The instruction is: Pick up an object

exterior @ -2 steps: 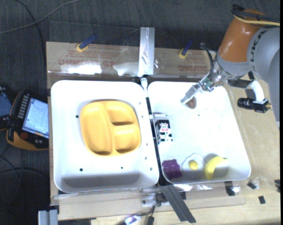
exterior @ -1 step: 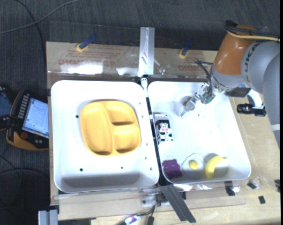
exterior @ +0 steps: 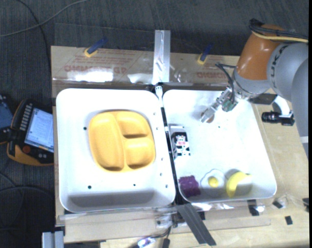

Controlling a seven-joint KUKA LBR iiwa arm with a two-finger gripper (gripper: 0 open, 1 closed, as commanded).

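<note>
The bench (exterior: 287, 154) bears two white bins (exterior: 73, 190) (exterior: 259, 154) (side by side)

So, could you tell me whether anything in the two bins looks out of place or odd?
Nothing looks spilled or damaged. The yellow divided tray lies flat in the left bin, turned slightly askew. In the right bin, a purple block, fried egg toy and banana crowd the near edge.

camera: fixed above bench (exterior: 287, 138) | looks down at a slant | both bins (exterior: 68, 190) in frame

Robotics lab: bench-mounted arm (exterior: 280, 61), bins (exterior: 68, 190).
</note>
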